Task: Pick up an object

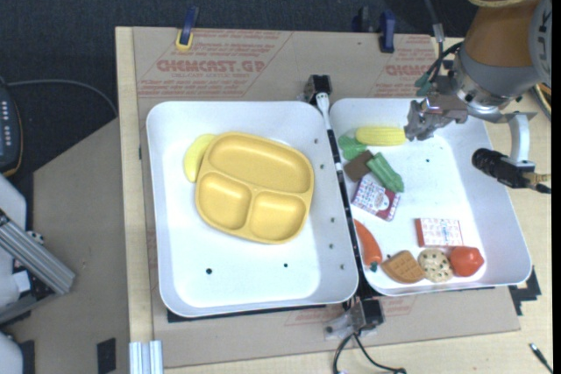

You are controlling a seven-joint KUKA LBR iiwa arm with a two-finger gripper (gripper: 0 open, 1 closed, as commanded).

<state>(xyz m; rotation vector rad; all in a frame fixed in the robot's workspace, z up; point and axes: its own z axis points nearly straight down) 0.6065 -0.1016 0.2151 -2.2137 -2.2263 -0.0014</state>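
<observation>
My gripper (419,126) hangs over the back of the right bin (491,188), just right of a yellow corn cob (380,135). Its fingers point down and look close together, with nothing seen between them. Below the corn lie a green pickle-like piece (384,172), a brown block (358,165) and a red and white packet (375,197). Toward the bin's front sit a red and white box (438,232), a red tomato (466,259), a round cookie (433,264), a toast piece (402,266) and an orange-red carrot (368,243).
The left bin (175,258) holds a yellow divided plate (254,187) with a yellow banana piece (195,155) tucked under its left edge. A black clamp (319,88) sits between the bins at the back. The arm (504,31) reaches in from the upper right.
</observation>
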